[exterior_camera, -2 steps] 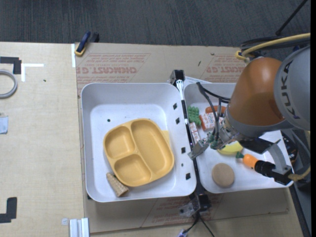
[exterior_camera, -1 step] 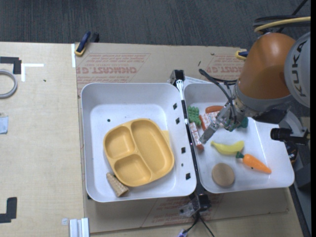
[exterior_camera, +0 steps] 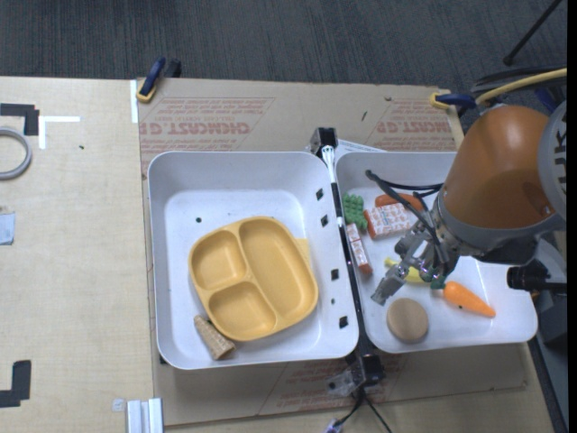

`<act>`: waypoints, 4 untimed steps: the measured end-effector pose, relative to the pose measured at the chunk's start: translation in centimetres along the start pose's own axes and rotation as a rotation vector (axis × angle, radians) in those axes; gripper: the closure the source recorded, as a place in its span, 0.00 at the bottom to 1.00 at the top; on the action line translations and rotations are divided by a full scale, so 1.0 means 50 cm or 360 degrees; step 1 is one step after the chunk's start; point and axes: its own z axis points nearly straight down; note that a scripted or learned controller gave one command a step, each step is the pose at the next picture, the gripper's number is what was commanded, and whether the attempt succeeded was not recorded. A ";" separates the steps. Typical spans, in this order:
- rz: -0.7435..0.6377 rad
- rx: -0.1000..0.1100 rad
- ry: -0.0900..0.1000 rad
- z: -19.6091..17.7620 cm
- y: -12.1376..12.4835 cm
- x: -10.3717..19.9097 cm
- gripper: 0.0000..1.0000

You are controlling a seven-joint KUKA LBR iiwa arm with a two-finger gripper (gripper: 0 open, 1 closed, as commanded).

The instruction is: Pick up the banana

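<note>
Two grey fingers [exterior_camera: 394, 282] point down and to the left into the right bin [exterior_camera: 505, 327]; whether they are spread or closed cannot be made out, and nothing is plainly seen between them. The gripper [exterior_camera: 406, 273] hangs from the arm [exterior_camera: 496, 183], whose orange band bulks large above and to the right of the fingers. The banana [exterior_camera: 410, 271], a small yellow piece, lies right at the fingers, partly hidden under the gripper body, with its yellow showing just above and to the right of the fingertips; it rests on the bin floor as far as can be told. Just below the fingers sits a round tan bun [exterior_camera: 407, 319], near but apart from them. To the right of the fingers, past the banana, lies a carrot [exterior_camera: 469, 299] with its green end turned toward the gripper. Up and to the left of the fingers, a narrow red-and-white packet [exterior_camera: 359, 249] lies along the bin's left wall, and above it sits a green toy [exterior_camera: 354, 210]. Directly above the fingers is an orange-and-white box [exterior_camera: 391, 219], partly under the arm's black cables. Well to the left of the fingers, the left bin [exterior_camera: 171, 242] holds a yellow divided plate [exterior_camera: 252, 278], with a brown cork-like cylinder [exterior_camera: 214, 338] touching the plate's lower left edge. Both bins stand on cardboard [exterior_camera: 234, 120] spread over the counter [exterior_camera: 72, 269].
</note>
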 end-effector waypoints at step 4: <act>-0.0440 0.0000 -0.0001 0.064 -0.027 -0.143 0.00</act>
